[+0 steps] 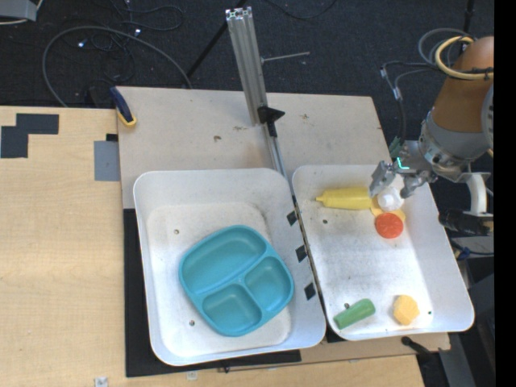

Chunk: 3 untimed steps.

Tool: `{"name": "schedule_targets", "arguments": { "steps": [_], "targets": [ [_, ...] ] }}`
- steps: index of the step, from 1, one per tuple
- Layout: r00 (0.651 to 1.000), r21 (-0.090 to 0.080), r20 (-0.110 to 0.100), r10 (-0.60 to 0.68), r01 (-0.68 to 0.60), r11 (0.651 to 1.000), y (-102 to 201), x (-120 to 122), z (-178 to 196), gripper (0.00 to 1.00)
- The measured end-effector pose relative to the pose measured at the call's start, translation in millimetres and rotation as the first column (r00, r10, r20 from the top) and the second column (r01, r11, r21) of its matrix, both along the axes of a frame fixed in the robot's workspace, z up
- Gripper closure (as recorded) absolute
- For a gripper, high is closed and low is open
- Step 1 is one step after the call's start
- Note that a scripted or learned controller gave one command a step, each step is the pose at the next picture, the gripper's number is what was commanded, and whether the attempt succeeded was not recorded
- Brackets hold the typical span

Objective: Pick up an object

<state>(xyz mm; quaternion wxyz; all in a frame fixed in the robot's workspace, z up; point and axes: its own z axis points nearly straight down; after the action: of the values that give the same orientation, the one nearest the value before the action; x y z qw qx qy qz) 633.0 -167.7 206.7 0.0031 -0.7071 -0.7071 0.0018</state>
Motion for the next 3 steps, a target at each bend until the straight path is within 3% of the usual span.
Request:
{"name": "schedule_targets", "arguments": {
  "steps": [1, 3],
  "targets": [
    [1.0, -0.001, 0.004, 0.0, 0.0, 1.0, 0, 1, 2, 0.0],
    [1.0, -0.002, 0.005, 0.0, 0.0, 1.0, 4, 0, -113, 0.0]
  ]
}}
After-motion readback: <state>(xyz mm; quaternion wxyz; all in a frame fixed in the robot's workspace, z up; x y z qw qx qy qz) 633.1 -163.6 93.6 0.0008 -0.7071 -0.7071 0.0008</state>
